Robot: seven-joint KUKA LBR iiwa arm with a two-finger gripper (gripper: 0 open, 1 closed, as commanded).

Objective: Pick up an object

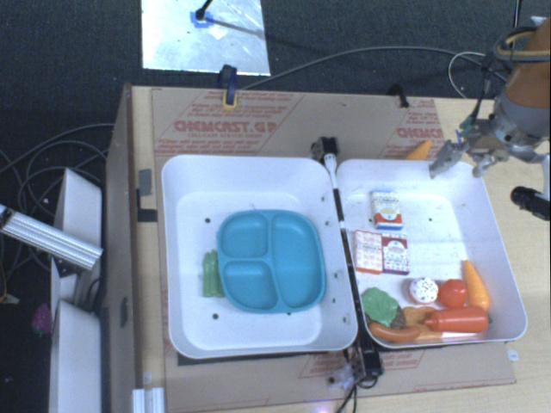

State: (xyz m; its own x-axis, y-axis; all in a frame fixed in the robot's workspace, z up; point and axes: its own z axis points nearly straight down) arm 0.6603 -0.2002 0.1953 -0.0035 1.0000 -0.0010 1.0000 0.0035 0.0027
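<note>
Glossy plastic food, round and slick — the tomato [454, 292], carrot [476, 284] and sausage [456, 321] — crowds the right bin's [504, 256] near corner, well below and left of your gripper [465, 157], which hangs spread and empty over the far rim. Pieces touch, so fingers may wedge or squirt one sideways; the flat cardboard boxes [381, 252] give no edge to pinch.

Below and left of the gripper [462, 157], a blue divided plate [270, 261] and a green item [211, 274] are seen in the white left bin [194, 334]. Red-and-white cartons [386, 210], an orange carrot [476, 286] and a red sausage [456, 321] are seen below it.
</note>
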